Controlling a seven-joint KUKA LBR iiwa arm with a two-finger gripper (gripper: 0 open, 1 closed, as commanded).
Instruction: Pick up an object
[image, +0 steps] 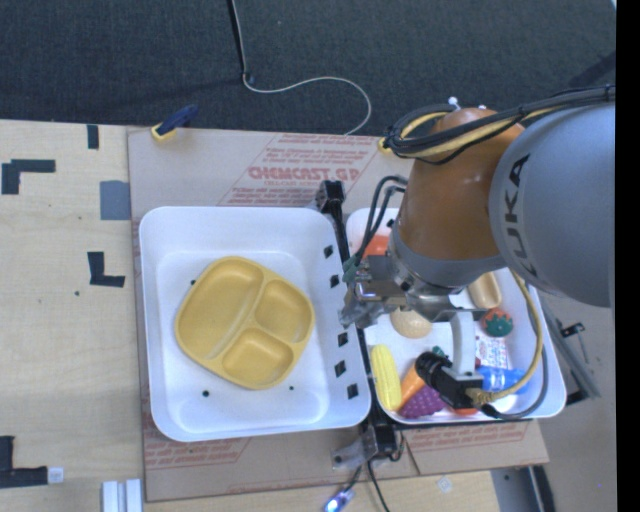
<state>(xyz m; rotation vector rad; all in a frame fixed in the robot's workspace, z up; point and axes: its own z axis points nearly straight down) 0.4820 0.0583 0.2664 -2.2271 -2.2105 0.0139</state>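
My gripper (362, 298) hangs low over the left side of the right bin (545, 392), close to the divider between the bins, with the orange-banded wrist (450, 200) above it hiding much of that bin. Beside the gripper lies a beige egg-shaped piece (410, 323). Toward the front of the bin lie a yellow corn cob (384, 376), an orange carrot (413, 380) and purple grapes (426, 402). I see nothing held in the gripper.
A yellow divided plate (245, 321) lies in the left bin (160, 300). The right bin also holds a beige roll (485, 291), a red-and-green fruit (497, 323), a blue-and-white packet (496, 366) and an orange piece (376, 243). Cables (480, 395) loop over its front.
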